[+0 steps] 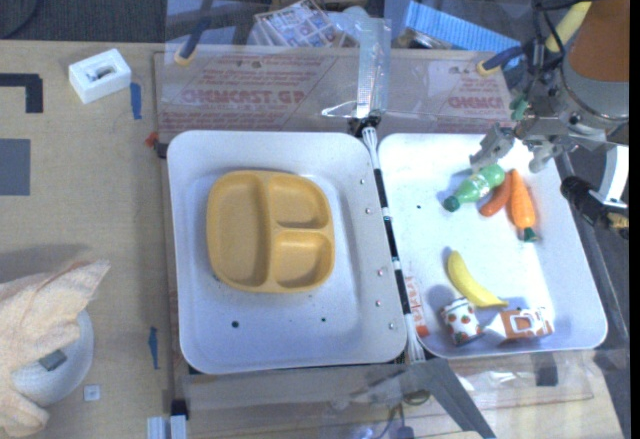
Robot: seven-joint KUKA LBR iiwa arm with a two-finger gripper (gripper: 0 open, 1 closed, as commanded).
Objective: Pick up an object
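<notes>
1. Wooden bench (pixel 80 177) fills the frame's left and bears two white bins side by side.
2. Left bin (pixel 200 327) holds a yellow divided plate (pixel 270 230).
3. Right bin (pixel 570 307) holds a green bottle (pixel 474 189) and carrot (pixel 520 204) at upper centre, banana (pixel 468 280), cup (pixel 461 320) and small carton (pixel 522 324) along its lower edge.
4. Gripper (pixel 520 149), fingers spread, hangs above the bottle and carrot, holding nothing.

Two shallow white bins (pixel 200 347) sit side by side, holding one yellow divided plastic tray (pixel 270 229), one green toy bottle (pixel 474 187), two orange toy carrots (pixel 521 202), one yellow toy banana (pixel 470 281) and two small red-and-white printed containers (pixel 460 321).
</notes>
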